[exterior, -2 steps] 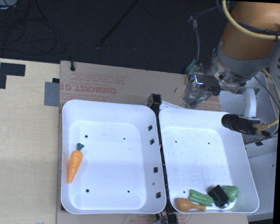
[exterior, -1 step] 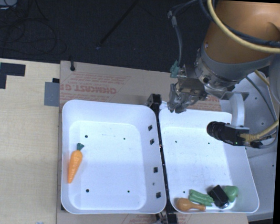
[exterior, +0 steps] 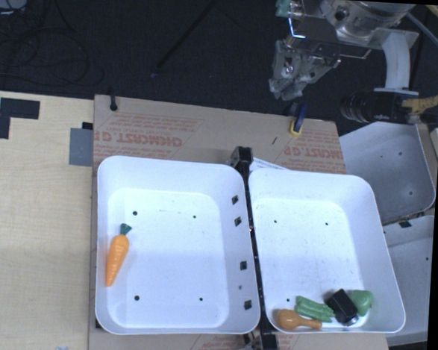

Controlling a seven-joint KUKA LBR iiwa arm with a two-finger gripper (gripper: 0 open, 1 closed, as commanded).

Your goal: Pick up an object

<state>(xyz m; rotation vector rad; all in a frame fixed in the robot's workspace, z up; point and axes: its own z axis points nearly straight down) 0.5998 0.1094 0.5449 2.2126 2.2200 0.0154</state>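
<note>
The bench [exterior: 29,217] of pale wood carries a brown cardboard sheet [exterior: 207,136] printed with red lettering, and on that sheet sit two shallow white bins side by side. The left bin [exterior: 173,182] holds an orange toy carrot [exterior: 116,257] with a green top, lying near its left wall. The right bin [exterior: 315,196] has its items bunched in the near right corner: a green pea pod [exterior: 314,309], a rounder green piece [exterior: 362,299], a black block [exterior: 342,306] resting between them and touching both, and a small orange-tan pear-like item [exterior: 296,320] against the front wall. The grey arm [exterior: 379,25] reaches in at the top right, and its end effector [exterior: 289,82] hangs above the far edge of the cardboard, well apart from both bins; whether it is open or closed cannot be told.
</note>
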